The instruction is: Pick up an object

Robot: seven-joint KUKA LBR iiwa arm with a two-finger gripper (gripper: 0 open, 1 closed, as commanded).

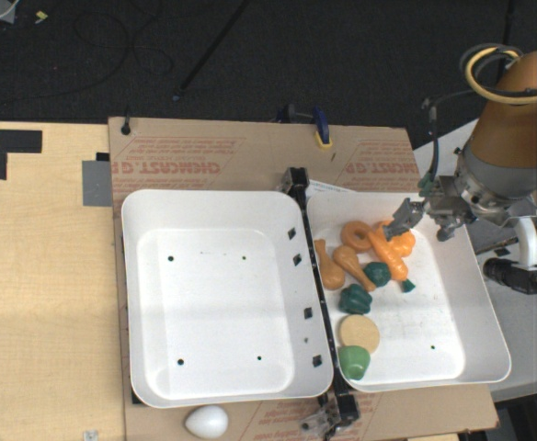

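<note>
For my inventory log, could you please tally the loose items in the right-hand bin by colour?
Orange or tan plastic food shapes: 4, namely a ring, a carrot-like piece, and two tan pieces.
Dark green plastic lumps: 2.
Beige round disc: 1.
Light green rounded piece: 1.
Total: 8, though overlaps make the orange count uncertain.

toys in right bin, egg before left bin

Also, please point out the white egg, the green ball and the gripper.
white egg (206, 421), camera view, centre of shell.
green ball (354, 362), camera view, its top.
gripper (405, 219), camera view, between fingertips.
</note>
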